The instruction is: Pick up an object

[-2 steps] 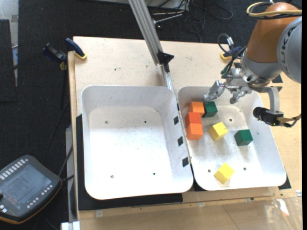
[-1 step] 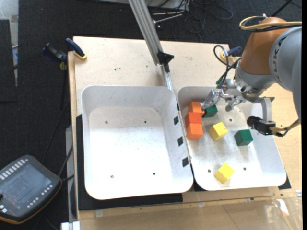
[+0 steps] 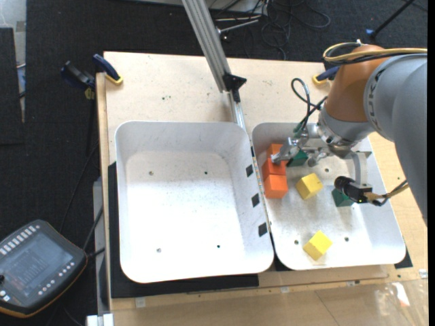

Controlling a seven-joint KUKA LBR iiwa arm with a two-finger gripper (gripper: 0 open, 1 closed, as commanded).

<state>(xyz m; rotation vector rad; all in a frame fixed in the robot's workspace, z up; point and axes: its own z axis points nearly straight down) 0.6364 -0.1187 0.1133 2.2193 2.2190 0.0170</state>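
Observation:
My gripper (image 3: 284, 156) hangs low over the upper left part of the right bin (image 3: 380, 240), right above the top of an orange block (image 3: 274, 178) that lies along the bin's left wall. A small dark green piece (image 3: 298, 159) sits just to the right of the gripper's tip; whether it is held is unclear. A yellow cube (image 3: 308, 185) lies a little right of the orange block. A second yellow cube (image 3: 317, 244) rests near the bin's front edge. A green block (image 3: 342, 197) lies to the right, under the arm's cable.
The left bin (image 3: 136, 148) stands beside the right one, sharing a middle rim with black tabs (image 3: 257, 199). A slanted metal rail (image 3: 207, 36) ends at the bins' back. The grey arm (image 3: 387, 94) covers the back right. A pendant (image 3: 34, 267) lies at front left.

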